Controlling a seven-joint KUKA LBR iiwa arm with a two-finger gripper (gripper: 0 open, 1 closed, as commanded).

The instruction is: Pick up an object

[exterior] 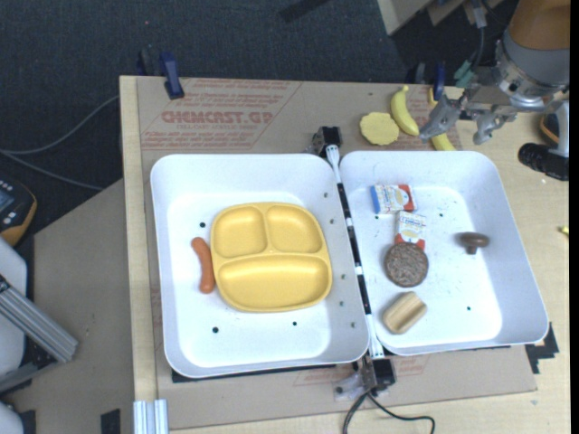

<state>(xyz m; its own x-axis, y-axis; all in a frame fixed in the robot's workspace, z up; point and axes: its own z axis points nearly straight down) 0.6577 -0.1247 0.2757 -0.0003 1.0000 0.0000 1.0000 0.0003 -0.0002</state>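
My gripper (465, 119) hangs above the far rim of the right bin (507, 197), fingers spread open with nothing between them. Below it in that bin lie a red, white and blue carton (392, 197), a second small carton (412, 229), a round brown patty (406, 264), a small brown mushroom (471, 240) and a tan bread roll (403, 312). The left bin (181, 333) holds a yellow divided plate (270, 256) with an orange sausage (204, 264) lying along its left side.
Behind the right bin, on the bench, lie a banana (407, 111) and a yellow round piece (380, 128), just left of the gripper. A blue clamp (170, 73) stands at the bench's far left corner.
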